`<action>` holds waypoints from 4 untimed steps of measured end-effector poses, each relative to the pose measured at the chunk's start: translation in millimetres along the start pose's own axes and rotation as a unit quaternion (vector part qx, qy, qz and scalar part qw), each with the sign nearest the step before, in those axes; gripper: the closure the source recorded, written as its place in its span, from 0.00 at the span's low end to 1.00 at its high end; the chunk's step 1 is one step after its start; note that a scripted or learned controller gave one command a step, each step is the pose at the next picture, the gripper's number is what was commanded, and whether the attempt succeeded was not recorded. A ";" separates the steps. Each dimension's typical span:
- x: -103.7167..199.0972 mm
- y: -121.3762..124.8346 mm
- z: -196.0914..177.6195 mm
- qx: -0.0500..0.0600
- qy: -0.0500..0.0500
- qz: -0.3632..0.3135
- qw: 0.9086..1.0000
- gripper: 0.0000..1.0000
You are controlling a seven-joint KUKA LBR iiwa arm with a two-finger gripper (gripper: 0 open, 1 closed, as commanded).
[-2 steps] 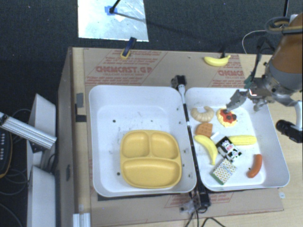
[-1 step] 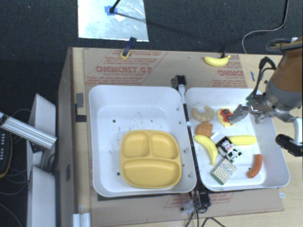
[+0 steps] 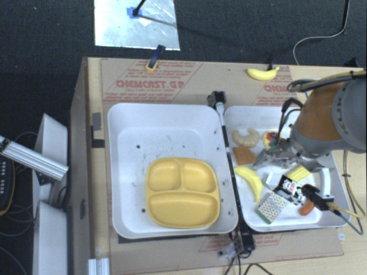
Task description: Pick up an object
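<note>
Where toys crowd, gripper (image 3: pixel 274 151) seemingly touches bin (image 3: pixel 252 118).

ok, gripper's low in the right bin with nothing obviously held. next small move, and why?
Probably a short shift toward the banana, then descend on it. The gripper sits low in the right bin among clutter, with no item seen between its fingers. The banana lies close beside it, largely unobstructed, and looks like the easiest target.

Dark carpet floor (image 3: pixel 46 50), cardboard-topped bench (image 3: pixel 189 76)
</note>
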State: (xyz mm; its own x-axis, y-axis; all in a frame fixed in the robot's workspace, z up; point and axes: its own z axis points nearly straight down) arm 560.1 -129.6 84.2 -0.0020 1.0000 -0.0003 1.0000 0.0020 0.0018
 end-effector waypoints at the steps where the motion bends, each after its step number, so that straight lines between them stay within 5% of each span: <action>1: -56.9 -38.9 -0.3 0.002 0.004 -0.001 1.000 0.00; 2: -59.5 -73.4 -0.1 0.000 0.000 0.001 1.000 0.00; 3: 24.4 -39.8 -17.6 -0.001 -0.002 0.002 1.000 0.00; 4: -1.2 49.6 -0.3 0.000 0.000 -0.001 1.000 0.00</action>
State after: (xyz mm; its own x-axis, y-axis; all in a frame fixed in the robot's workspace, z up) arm 609.6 -130.7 84.6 -0.0036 1.0000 -0.0011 1.0000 0.0036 0.0026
